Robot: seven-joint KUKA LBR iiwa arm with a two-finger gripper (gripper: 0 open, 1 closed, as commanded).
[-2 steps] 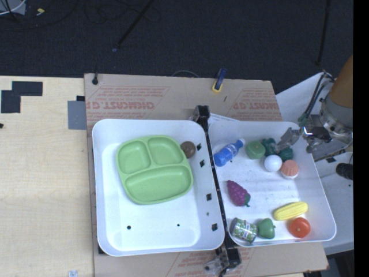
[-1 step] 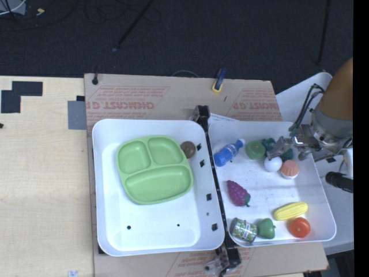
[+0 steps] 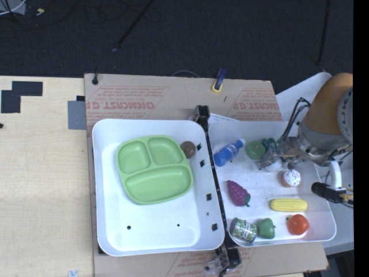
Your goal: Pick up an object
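My gripper [image 3: 270, 158] hangs low over the back of the right bin [image 3: 328, 235], reaching in from the right. It is just right of a round green fruit [image 3: 255, 149] and up-left of a white and brown ball [image 3: 292, 178]. A blue bottle [image 3: 228, 152] lies to the left of the green fruit. Further forward lie a purple grape bunch [image 3: 237, 193], a yellow corn cob [image 3: 288, 204], a red tomato [image 3: 297, 224], a green pepper [image 3: 266, 228] and a small can [image 3: 244, 231]. I see nothing held in the gripper.
The left bin [image 3: 150, 235] holds a green divided plate [image 3: 154, 169] and a brown ball [image 3: 188, 149] by its right wall. A black divider rail [image 3: 210, 178] runs between the bins. The arm's orange band [image 3: 328, 103] rises at the right.
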